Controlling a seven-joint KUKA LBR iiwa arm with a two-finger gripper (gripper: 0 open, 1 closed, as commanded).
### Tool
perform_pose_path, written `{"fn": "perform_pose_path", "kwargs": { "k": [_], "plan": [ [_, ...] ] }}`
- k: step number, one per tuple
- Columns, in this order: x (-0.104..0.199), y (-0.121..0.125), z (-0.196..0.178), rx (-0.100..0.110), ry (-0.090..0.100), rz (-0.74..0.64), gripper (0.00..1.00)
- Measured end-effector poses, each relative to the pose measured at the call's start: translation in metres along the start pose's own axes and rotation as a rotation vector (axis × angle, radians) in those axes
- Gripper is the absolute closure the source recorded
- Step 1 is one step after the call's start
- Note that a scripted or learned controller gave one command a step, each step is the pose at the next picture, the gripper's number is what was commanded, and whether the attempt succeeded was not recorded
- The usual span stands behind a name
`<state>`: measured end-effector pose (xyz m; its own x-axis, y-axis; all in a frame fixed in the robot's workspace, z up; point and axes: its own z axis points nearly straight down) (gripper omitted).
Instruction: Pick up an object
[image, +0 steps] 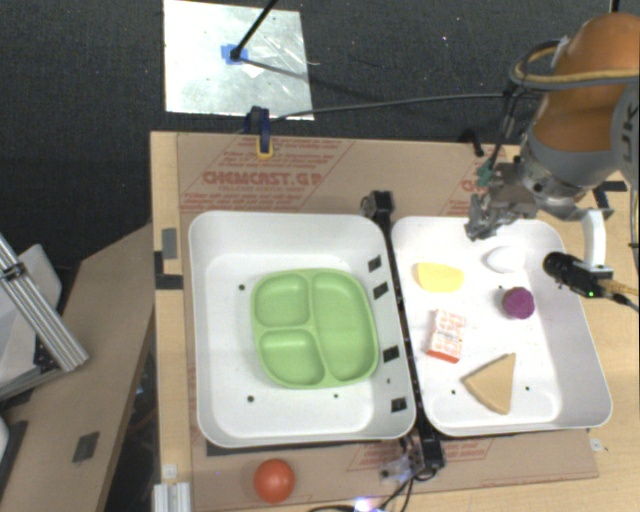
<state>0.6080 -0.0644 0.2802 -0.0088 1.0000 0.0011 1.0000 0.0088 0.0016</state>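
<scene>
The gripper (484, 226) hangs over the far edge of the right bin (575, 345), near its far left corner, and at this slant it cannot be told whether it is open or closed; nothing shows in it. Five things lie in that bin as candidates. A yellow piece (439, 276) lies closest to the gripper, toward the far left corner, low and rounded; it looks light and smooth, so a pinch across its narrow width would probably serve best. A small white object (503, 260) sits just beyond it toward the far edge, pale against the bin floor and hard to make out. A purple ball (517, 302) rests toward the right edge; being round, it is likely to roll away unless taken squarely through its middle. A red-and-white packet (447, 334) lies near the left wall in the middle of the bin, flat and probably thin, so it would be awkward to get under. A tan wedge (492, 382) lies toward the near edge, stiff-looking, with straight sides that should offer a firm hold. The left bin (225, 330) holds a green divided tray (312, 328), and an orange ball (274, 480) sits outside on the bench by that bin's near edge.
</scene>
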Motion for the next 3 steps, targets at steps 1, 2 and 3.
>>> {"fn": "perform_pose_path", "kwargs": {
  "k": [1, 2, 3],
  "plan": [
    [0.058, -0.018, 0.006, 0.002, 0.001, -0.001, 1.00],
    [0.100, -0.036, 0.027, 0.003, 0.001, 0.000, 1.00],
    [0.158, -0.054, 0.044, 0.003, 0.001, -0.001, 1.00]
  ]
}}
